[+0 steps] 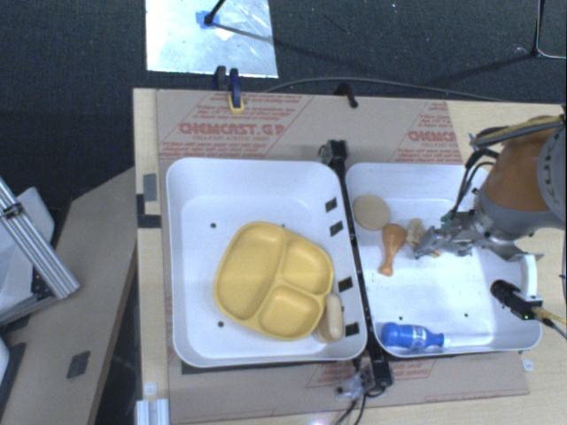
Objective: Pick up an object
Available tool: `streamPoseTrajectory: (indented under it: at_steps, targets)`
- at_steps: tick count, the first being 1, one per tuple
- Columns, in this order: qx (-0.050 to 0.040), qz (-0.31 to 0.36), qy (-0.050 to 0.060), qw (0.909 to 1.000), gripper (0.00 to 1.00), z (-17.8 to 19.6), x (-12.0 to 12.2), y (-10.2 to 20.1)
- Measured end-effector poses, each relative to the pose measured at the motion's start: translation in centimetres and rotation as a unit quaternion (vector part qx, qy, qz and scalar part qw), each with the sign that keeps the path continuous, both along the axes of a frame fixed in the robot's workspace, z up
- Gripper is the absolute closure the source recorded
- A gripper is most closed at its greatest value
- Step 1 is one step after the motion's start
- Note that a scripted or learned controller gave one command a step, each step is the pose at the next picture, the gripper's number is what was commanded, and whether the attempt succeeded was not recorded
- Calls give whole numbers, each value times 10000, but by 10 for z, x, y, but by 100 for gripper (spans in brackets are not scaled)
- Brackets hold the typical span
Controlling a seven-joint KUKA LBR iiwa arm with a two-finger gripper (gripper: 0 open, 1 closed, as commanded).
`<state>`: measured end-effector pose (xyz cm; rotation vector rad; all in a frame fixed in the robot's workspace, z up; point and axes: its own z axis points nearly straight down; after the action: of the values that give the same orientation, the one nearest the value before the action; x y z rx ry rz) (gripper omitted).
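My gripper [429, 241] is low in the right bin [461, 312], near its middle, reaching in from the right. Just left of it lies a brown drumstick-shaped toy [390, 246], pointing toward the front. A small pale object [415, 229] sits right at the gripper's tip; whether it is held is unclear. A tan round disc [371, 210] lies behind the drumstick. A blue bottle [409, 336] rests on its side by the bin's front wall.
The left bin [190, 237] holds a yellow divided plate [275, 280] with a beige bread-like piece [332, 317] beside its front right edge. A black divider [350, 246] with clips runs between the bins.
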<state>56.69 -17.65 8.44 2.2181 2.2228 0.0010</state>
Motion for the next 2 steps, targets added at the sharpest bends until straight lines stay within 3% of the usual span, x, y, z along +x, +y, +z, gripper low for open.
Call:
streamPoseTrajectory:
  at_steps: [1, 2]
  targets:
    - [-3, 0, -10, 10000, 100, 11, 1, 0]
    - [-3, 11, -19, 10000, 100, 69, -1, 8]
